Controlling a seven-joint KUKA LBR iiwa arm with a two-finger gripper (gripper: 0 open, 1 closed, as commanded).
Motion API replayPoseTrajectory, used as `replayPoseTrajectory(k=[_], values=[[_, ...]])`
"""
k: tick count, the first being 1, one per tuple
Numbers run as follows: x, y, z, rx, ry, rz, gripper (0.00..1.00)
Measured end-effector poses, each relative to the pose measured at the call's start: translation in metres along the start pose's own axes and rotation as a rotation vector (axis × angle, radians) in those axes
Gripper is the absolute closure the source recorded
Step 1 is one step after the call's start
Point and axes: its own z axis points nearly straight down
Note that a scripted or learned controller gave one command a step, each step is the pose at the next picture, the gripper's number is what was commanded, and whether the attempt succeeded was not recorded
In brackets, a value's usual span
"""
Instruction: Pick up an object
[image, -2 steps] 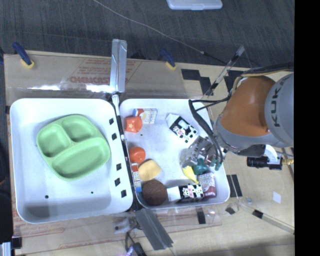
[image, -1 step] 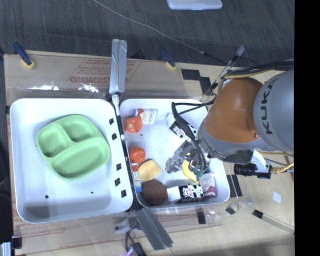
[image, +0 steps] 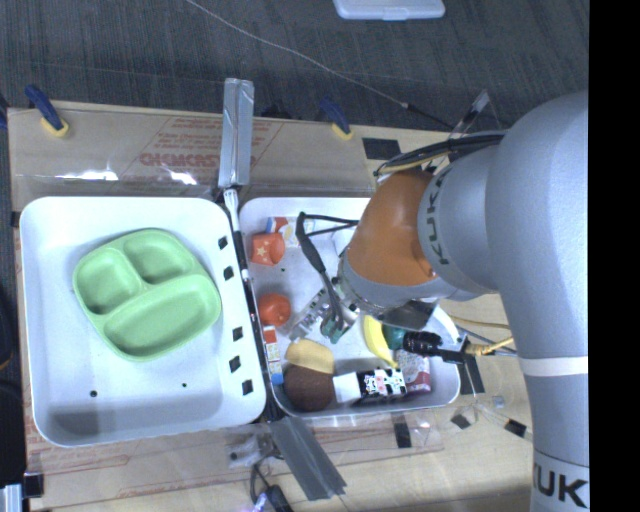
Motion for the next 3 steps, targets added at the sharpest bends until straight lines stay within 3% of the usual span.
replayPoseTrajectory(k=[1,2,3], values=[[-0.091,-0.061,-0.061,-0.007,-0.009,0.483,1.00],[-0.039,0.025,-0.068,-0.007,-0.004,0.616,1.00],[-0.148,0.002,-0.019,-0.013,-0.014,0.397,1.00]])
